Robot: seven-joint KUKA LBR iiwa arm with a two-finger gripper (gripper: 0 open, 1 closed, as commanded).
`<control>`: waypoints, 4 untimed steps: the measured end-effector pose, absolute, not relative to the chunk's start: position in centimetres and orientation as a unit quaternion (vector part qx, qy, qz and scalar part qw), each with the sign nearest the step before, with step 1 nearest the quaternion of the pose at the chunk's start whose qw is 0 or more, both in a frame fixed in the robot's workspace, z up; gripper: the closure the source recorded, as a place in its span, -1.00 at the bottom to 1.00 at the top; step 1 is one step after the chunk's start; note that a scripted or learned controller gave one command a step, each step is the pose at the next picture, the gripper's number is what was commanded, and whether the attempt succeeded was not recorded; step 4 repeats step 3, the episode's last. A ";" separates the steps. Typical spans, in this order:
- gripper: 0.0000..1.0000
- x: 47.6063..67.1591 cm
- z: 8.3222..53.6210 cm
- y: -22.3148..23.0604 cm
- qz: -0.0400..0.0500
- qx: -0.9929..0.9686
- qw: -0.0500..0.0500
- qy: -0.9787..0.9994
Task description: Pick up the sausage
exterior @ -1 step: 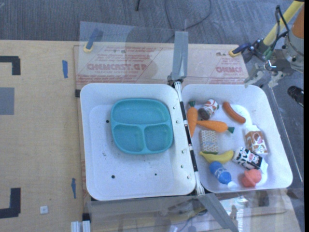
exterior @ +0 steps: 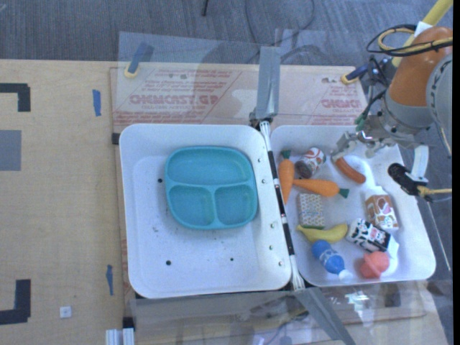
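Sausage [exterior: 350, 169]: smooth orange-red cylinder, just below end effector [exterior: 357, 141], grip state unclear.

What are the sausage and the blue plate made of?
The sausage looks like smooth toy plastic: even orange-red colour with a slight sheen. The blue plate also seems to be plastic, matte, moulded in one piece with three compartments. That is a guess from looks alone.

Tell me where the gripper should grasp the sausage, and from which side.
Probably across the middle of the sausage, from above. It lies flat and slanted near the right bin's far wall, its long sides free, so the gripper could straddle its narrow width.
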State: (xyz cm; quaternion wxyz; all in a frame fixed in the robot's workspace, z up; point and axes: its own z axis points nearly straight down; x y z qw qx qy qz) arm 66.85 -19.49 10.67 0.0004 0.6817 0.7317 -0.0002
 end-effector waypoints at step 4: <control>1.00 63.1 19.9 -18.8 0.001 0.665 0.002 0.747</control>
